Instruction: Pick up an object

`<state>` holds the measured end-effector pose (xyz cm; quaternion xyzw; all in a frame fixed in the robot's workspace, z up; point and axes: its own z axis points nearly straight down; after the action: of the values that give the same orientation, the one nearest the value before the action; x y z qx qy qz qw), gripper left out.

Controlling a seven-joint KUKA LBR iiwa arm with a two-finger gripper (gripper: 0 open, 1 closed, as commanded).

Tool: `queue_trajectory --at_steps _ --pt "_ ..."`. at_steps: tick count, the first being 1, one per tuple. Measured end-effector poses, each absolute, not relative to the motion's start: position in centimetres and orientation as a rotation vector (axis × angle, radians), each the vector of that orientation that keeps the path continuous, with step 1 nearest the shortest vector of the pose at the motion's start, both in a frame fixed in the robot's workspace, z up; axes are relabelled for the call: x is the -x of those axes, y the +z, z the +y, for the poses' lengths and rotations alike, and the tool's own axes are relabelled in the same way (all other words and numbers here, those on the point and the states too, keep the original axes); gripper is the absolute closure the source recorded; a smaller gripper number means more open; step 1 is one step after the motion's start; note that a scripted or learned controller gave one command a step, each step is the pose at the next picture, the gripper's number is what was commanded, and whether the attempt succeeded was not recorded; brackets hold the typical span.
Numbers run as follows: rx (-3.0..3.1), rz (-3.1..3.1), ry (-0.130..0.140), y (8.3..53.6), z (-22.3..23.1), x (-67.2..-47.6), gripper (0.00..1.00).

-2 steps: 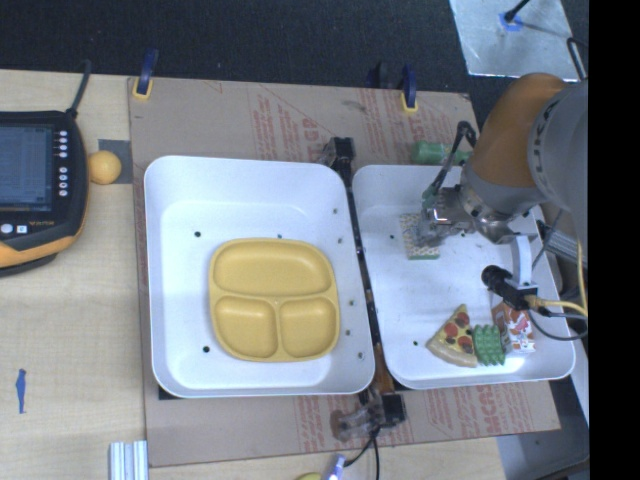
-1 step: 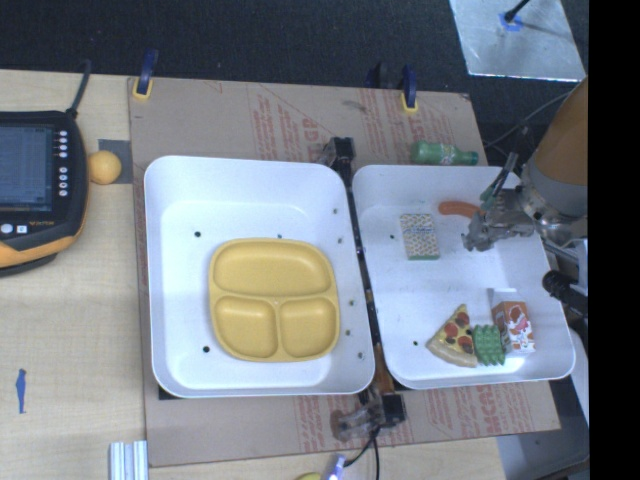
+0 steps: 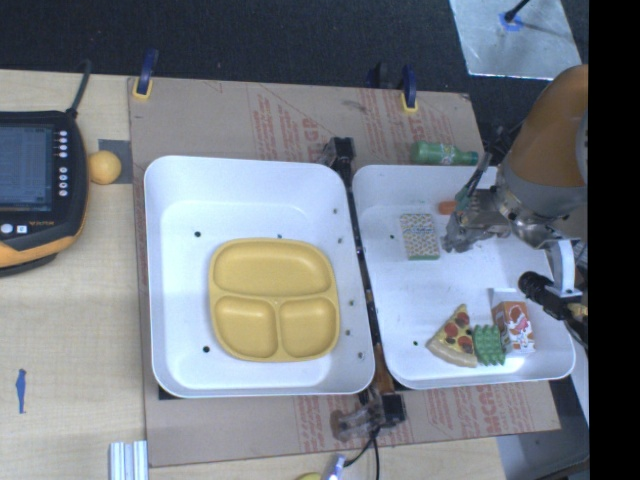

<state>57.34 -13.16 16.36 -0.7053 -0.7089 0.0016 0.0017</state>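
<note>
Approach step: grey two-finger gripper (image 3: pixel 462 230) low in right white bin (image 3: pixel 392 268), just beside small speckled rectangular packet (image 3: pixel 420 236). Finger state: cannot tell. Next, judged: centre over packet, then close

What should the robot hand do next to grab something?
Probably slide a little left and lower. The gripper sits in the right white bin, just beside the small speckled rectangular pad, and nothing shows between its fingers. That pad is the closest thing; the pizza-slice toy lies farther, near the bin's front edge.
</note>
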Motion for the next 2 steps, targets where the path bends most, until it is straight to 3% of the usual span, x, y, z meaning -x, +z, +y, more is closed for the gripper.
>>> queue_trajectory --at_steps 1,2 --pt "2.211 -2.225 0.007 17.4 -13.3 -57.3 1.0" --pt "2.214 -2.224 0.003 21.9 -9.5 -53.3 1.0"
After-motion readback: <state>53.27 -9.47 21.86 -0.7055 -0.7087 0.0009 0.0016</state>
